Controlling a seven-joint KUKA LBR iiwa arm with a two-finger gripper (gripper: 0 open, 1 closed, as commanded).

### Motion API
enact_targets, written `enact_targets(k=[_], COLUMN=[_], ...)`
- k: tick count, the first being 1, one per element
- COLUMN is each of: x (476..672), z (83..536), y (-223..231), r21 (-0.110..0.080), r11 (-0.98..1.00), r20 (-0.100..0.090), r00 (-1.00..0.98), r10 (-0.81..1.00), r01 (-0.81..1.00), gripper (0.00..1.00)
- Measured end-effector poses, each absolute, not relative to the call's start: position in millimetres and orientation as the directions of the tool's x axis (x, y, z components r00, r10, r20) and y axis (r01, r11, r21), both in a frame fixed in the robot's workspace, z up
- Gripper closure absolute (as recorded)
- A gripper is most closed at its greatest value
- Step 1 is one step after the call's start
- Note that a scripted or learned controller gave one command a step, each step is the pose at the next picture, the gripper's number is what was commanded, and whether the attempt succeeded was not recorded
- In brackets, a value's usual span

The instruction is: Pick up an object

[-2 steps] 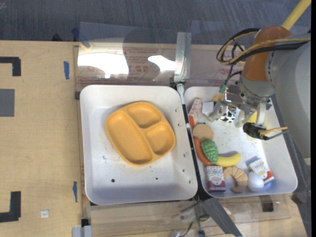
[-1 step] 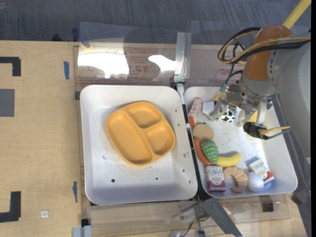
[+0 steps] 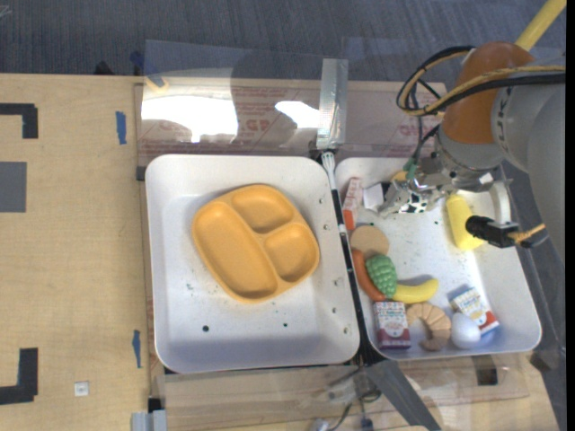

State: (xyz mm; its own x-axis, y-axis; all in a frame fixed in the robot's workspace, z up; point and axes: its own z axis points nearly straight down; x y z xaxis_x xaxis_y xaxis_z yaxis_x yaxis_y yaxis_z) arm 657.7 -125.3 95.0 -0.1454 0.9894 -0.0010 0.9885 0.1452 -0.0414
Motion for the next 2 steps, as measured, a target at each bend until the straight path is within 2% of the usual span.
enact_targets(k=[1,2], x=[653.4,652.5], z=[91.3,90.6], y=[-116.0,-116.0], r21=[-0.062,-0.068], r11=[-0.025,-0.088], r20=[-0.009,-0.005], r00=[0.025,0.088], r10=[1.000,0.996], r01=[0.998,0.994], gripper=[0.00,0.00])
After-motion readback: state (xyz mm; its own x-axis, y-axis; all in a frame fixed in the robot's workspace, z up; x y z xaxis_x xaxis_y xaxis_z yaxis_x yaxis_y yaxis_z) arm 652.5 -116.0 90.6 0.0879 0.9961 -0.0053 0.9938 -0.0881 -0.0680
